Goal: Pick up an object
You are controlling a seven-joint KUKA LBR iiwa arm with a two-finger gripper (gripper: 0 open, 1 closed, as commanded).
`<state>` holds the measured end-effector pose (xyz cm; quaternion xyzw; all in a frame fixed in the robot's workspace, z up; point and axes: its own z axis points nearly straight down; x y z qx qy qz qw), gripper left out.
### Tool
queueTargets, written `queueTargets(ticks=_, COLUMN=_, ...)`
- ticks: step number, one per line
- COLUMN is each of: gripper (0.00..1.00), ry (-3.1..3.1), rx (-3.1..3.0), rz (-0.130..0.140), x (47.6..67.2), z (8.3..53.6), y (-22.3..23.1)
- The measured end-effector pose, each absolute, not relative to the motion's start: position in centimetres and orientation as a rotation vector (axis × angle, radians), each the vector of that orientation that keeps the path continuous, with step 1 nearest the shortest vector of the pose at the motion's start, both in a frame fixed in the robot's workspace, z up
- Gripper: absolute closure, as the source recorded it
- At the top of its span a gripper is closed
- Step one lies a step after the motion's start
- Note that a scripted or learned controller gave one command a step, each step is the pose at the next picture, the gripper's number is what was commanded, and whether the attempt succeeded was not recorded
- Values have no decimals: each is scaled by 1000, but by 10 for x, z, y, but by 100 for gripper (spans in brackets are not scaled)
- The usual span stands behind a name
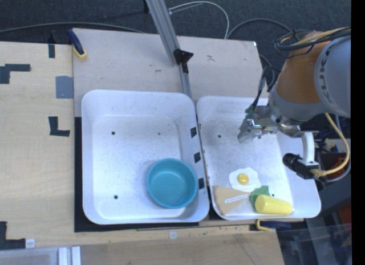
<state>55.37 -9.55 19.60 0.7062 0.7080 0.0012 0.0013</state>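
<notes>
My gripper hangs over the upper middle of the right bin, apart from every object. A fried egg toy lies below it in that bin. At the bin's front edge rest a tan cheese wedge and a yellow corn cob with a green leaf. A blue bowl sits at the front right of the left bin.
A grey pole slants down from the top to a black clamp above the ridge between the bins. Cables loop behind the bench. A black and white fixture sticks out by the right bin's right rim.
</notes>
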Motion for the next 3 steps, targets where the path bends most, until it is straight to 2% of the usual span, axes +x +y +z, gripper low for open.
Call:
queueTargets(ticks=1, gripper=100, ry=2223, rx=2219, rz=1, x=554, z=219, y=-95)
queueTargets(ticks=3, gripper=100, ry=2232, rx=2214, rz=2, x=590, z=236, y=17)
